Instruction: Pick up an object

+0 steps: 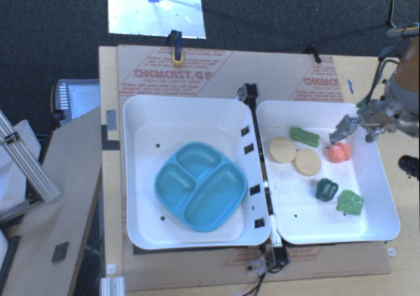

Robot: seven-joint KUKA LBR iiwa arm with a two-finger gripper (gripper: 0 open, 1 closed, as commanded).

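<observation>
From my seat I see two white bins side by side on the bench. The left bin holds a blue divided plate, lying flat a little toward the near wall. The right bin holds the loose pieces: a light green oblong piece toward the far side, two tan discs — one beside the divider, the other touching it on the near side — a dark green piece, and a lighter green lumpy one just beside it toward the near right corner.

The arm reaches in from the right, and the gripper hangs over the far right part of the right bin. A pink-orange round piece sits on the bin floor just below the tip, near the right wall. I cannot tell how the end effector is set — the tip reads as one grey shape from here. Nothing shows in its grasp.
</observation>
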